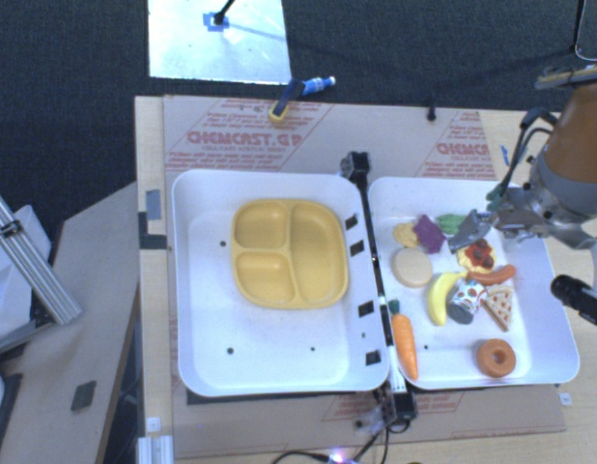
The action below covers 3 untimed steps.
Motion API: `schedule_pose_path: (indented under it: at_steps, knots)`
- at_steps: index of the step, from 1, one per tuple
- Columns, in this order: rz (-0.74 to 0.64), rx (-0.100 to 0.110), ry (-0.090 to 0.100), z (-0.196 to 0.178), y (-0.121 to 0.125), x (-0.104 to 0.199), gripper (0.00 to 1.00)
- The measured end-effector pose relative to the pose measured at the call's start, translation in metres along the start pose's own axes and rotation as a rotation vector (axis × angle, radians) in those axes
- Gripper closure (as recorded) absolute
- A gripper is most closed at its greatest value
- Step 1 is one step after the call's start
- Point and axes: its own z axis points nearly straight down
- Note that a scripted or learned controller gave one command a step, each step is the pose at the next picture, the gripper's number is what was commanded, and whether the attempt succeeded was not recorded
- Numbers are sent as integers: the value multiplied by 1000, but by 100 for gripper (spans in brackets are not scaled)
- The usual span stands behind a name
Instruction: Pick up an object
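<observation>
Reaching over right bin (559, 356), gripper (477, 228) blurred; finger state indiscernible; arm cut off.

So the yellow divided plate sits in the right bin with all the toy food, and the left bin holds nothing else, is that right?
Not quite. The camera view shows the yellow divided plate alone in the left bin. The toy food, such as the carrot, banana and doughnut, lies in the right bin.
</observation>
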Motion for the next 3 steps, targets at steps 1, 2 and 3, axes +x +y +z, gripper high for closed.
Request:
schedule_pose_path:
  at_steps: [1,2,3]
  knots:
    - [1,5,1,63,0,1,0]
    - [2,6,1,116,-10,-4,0]
    - [1,4,1,168,-10,-3,0]
